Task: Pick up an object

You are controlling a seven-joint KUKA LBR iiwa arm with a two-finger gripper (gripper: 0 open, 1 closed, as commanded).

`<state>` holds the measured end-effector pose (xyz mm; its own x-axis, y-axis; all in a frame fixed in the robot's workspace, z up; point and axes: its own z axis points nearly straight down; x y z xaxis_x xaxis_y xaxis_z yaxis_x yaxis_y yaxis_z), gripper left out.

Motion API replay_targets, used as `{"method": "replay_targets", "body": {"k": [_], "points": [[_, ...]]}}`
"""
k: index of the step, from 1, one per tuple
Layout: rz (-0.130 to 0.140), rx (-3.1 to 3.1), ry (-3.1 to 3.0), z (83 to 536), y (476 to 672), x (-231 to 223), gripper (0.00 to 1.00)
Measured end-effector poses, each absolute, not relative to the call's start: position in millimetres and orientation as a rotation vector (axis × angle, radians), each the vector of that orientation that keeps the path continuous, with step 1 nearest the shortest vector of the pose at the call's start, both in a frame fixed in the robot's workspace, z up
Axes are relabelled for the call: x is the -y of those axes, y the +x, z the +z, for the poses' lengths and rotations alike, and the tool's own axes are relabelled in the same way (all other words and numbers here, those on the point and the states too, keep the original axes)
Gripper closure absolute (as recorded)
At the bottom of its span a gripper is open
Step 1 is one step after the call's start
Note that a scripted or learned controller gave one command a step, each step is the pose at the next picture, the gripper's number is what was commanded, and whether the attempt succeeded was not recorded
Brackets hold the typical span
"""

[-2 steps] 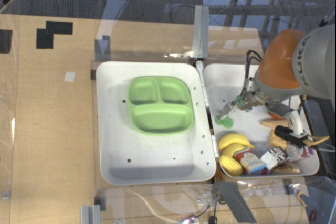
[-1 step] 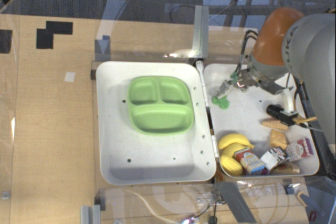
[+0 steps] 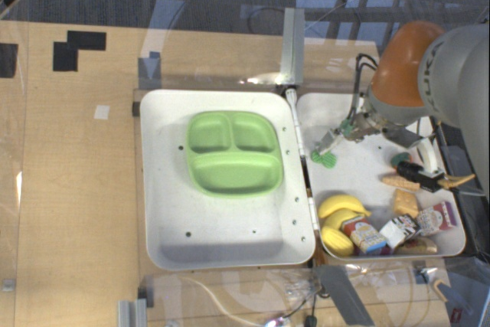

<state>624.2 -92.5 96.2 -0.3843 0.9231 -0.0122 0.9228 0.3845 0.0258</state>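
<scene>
A pale wooden tabletop [image 3: 69,188] carries two shallow white bins side by side. The left-hand white bin [image 3: 157,188] holds a light green plastic plate with three compartments [image 3: 232,152], lying flat near the bin's middle and well apart from everything else, which would make it awkward to pinch.

The right-hand white bin [image 3: 364,168] holds the rest. A small bright green soft-looking piece [image 3: 327,160] lies alone against that bin's left edge, with bare floor around it. The grey arm slants down from the right, so its pincer [image 3: 329,146] hangs just above and beside the green piece. This is apparently the object being tried for, since it is the easiest to reach without knocking a neighbour. Whether the pincer is spread or pressed together cannot be told at this size, and nothing shows the piece as gripped.

Along the bin's near edge, two yellow bananas [image 3: 341,207] crowd against a small red-and-blue packet [image 3: 367,236], a black-and-white carton [image 3: 398,230] and a red-and-white pack [image 3: 436,218]. A tan biscuit-like slab [image 3: 406,203] lies just behind them. They are packed too tightly for an easy grasp.
</scene>
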Motion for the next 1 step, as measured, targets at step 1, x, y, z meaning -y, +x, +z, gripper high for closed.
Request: {"method": "replay_targets", "body": {"k": [1], "points": [[0.029,-2.424,1.958,96.8,581.3,89.5,0.00]]}}
